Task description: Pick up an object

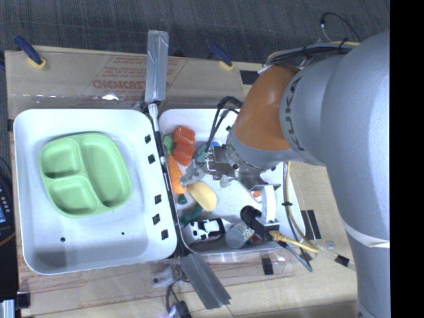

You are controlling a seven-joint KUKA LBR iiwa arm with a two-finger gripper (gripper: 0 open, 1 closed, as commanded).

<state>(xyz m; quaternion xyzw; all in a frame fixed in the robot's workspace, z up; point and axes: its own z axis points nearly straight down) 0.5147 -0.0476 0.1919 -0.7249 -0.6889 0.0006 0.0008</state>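
Note:
My gripper (197, 170) hangs low over the left part of the right bin (199, 118), under the grey arm with its orange band. Just below it lies a pale yellow lemon-shaped object (203, 195). To its left an orange carrot (175, 175) runs along the bin's left wall. A red-orange pepper (183, 144) lies above the carrot. A black-and-white toy (202, 230) sits near the bin's front wall, with a grey object (236, 235) to its right and a small teal piece (192, 212) above it. The arm hides the rest of this bin.
The left bin (40, 244) holds a green divided plate (85, 173). A grey taped divider (157, 65) runs between the bins. Cardboard and blue clamps (30, 51) line the back of the bench.

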